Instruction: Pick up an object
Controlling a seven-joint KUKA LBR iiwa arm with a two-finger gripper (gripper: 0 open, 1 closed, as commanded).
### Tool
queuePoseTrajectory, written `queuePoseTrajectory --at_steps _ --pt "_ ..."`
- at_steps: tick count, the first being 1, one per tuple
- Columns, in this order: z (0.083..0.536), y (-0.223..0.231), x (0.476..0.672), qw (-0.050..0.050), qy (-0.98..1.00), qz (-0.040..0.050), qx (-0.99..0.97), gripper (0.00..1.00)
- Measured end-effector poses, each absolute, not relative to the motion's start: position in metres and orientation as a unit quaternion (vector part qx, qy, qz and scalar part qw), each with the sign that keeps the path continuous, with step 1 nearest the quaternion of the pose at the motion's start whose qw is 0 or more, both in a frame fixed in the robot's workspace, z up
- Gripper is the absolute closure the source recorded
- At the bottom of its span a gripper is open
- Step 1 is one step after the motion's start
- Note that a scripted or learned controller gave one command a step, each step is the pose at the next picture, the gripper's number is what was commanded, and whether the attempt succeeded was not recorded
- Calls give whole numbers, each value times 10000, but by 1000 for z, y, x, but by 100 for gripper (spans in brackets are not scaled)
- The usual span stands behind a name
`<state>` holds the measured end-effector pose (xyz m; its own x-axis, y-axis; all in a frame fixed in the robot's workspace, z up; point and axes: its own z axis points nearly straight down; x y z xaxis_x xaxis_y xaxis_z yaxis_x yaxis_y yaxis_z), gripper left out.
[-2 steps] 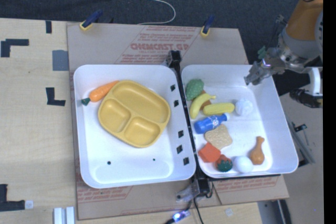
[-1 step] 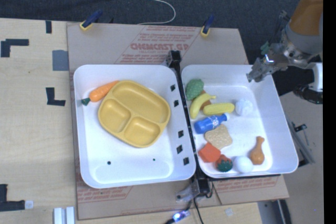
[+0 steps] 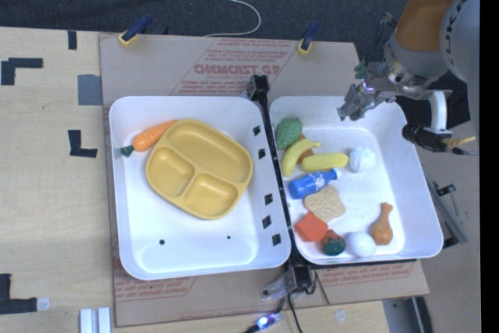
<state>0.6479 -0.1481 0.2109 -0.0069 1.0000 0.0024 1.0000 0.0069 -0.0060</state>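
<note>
- The dark metal pincer [image 3: 355, 107] hangs over the far right corner of the right-hand shallow white plastic bin [image 3: 415, 168]; I cannot tell how it is set, and nothing shows in its grasp.
- The grey arm with its orange band [image 3: 427, 8] reaches in from the tabletop's right edge, wrist bent down and leftward toward that corner.
- Judged from this, the step in hand is the approach: no object is picked yet.
- Nearest candidates lie just inward of the pincer: a green knobbly toy vegetable [image 3: 288, 129], a yellow toy banana [image 3: 295, 153] and a fluffy white ball [image 3: 362, 160].
- Further toward the near edge lie a blue toy bottle [image 3: 312, 183], a tan waffle-like square [image 3: 324, 203], a red block [image 3: 311, 228] and a brown toy drumstick [image 3: 382, 224].
- The next move probably calls for shifting over one item and descending squarely.
- The left-hand white bin [image 3: 125, 191] holds a yellow divided plate [image 3: 199, 168] and an orange toy carrot [image 3: 148, 136] at its far left corner.
</note>
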Motion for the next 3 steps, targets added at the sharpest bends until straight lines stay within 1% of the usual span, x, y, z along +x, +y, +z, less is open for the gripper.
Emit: queuePoseTrajectory --at_steps 1,2,3 --pt "227 -97 651 20 -7098 5 -7044 100" --pt "226 -79 653 18 -7085 16 -7057 100" --pt "230 -69 647 26 -7083 20 -7059 100"
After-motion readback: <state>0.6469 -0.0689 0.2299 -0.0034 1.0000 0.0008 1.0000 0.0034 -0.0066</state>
